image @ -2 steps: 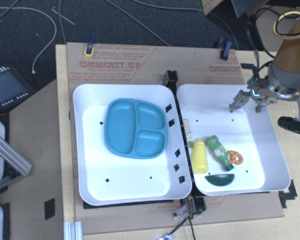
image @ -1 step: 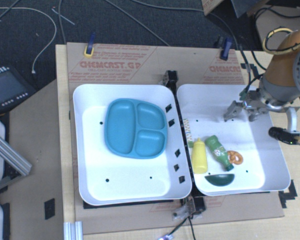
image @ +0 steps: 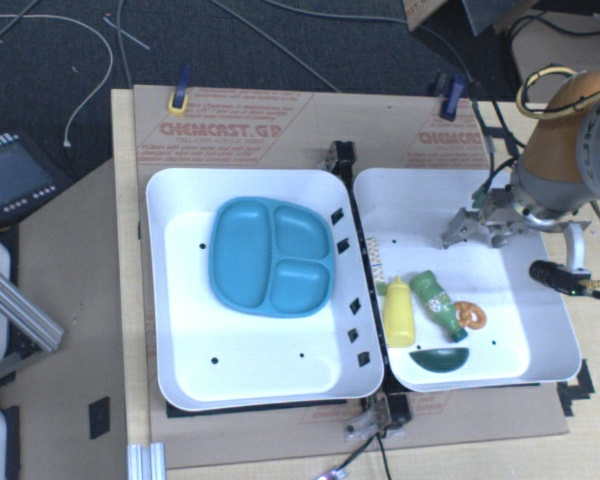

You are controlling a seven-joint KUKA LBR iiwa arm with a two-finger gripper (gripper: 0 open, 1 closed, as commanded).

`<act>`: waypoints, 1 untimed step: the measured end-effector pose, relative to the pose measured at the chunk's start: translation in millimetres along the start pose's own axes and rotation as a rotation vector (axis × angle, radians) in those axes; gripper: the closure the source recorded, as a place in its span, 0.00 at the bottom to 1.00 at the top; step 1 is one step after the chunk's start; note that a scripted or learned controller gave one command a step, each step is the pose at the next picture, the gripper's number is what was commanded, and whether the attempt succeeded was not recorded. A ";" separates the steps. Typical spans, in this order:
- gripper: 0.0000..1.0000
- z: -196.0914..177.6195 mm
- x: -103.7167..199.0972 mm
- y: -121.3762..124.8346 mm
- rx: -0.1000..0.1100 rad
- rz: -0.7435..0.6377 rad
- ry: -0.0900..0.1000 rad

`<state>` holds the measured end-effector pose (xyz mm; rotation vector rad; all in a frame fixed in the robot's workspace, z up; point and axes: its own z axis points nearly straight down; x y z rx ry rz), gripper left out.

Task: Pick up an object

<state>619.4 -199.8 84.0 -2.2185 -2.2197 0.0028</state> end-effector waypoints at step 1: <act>1.00 -13.3 0.1 1.6 -0.005 -0.001 -0.001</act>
